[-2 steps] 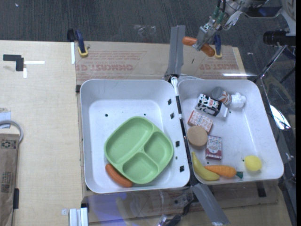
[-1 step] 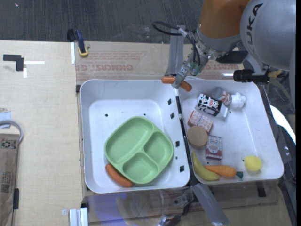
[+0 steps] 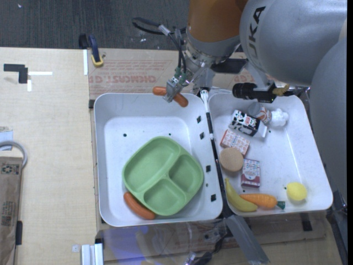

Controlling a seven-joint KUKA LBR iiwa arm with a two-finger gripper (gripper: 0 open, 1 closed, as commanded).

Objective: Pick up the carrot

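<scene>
Orange carrot (image 3: 261, 201) lies at the front of the right bin (image 3: 314, 142), just beside a banana (image 3: 238, 197), well apart from the gripper (image 3: 175, 90). That gripper is clamped on a sausage (image 3: 170, 95) above the back rim of the left bin (image 3: 105, 148). Release it, then descend over the carrot's middle with fingers across its width, clear of the banana.

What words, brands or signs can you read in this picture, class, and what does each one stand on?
"KUKA" partly shown as "UKA": on the grey arm.
Red mirrored lettering, roughly "CHEMCOL": on the cardboard sheet behind the bins; not surely readable.
Recycling sign: on the brown bag.
Print on the red box and cow-patterned carton: too small to read.
</scene>
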